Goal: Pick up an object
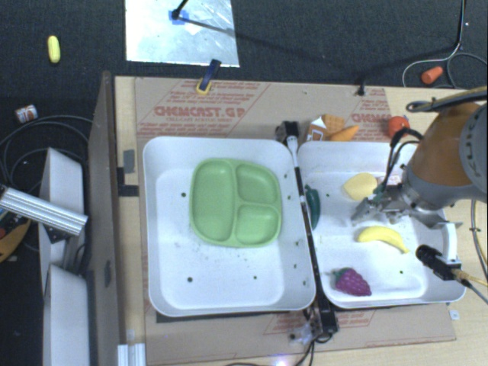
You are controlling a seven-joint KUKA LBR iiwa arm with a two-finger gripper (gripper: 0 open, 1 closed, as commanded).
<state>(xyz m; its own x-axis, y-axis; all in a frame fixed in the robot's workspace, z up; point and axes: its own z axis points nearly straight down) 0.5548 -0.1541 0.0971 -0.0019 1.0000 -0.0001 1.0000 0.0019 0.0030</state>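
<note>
From above, I see my gripper low in the right bin, between the lemon and the banana, placed to take either. Whether it is apart or clamped, I cannot tell. Grapes lie nearer the bin's front.

Dark carpet floor surrounds the bench, with a shiny metal sheet and black cables lying on it.

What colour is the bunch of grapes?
Purple grapes, seen in the camera view, right bin.
</note>
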